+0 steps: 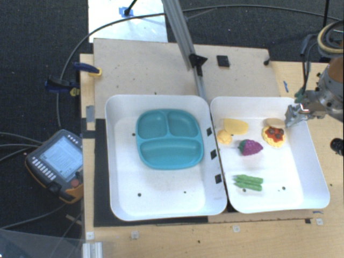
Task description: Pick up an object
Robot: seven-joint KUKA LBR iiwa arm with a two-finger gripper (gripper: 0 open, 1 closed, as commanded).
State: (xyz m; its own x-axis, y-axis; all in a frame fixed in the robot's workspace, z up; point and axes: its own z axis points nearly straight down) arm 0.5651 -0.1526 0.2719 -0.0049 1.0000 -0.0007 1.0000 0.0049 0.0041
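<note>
Landmark: right bin (317, 190), the white one nearer the arm.
Candidate object: pizza-like toy (274, 136), round, yellow with red topping, in the far part of the right bin toward its arm-side wall. A small tan piece (274, 123) touches its far edge.
Other objects in right bin: purple grape toy (250, 147) just beside the pizza-like toy, toward the bin's middle; yellow wedge (235, 126) and a small yellow lump (224, 138) near the divider side; green bean pods (248, 182) toward the near wall, long axis running across the bin.
Gripper: gripper (293, 114) sits at the far arm-side corner of the right bin, above the rim. Nothing visible in it. Fingers too small and blurred; opening cannot be told.
Key relation: pizza-like toy lies just inward and nearer-side of the gripper, closest of all objects. Round, so no preferred grasp axis, by my judgement.
Outside right bin: left bin (121, 198) holds a teal divided plate (169, 138).
</note>
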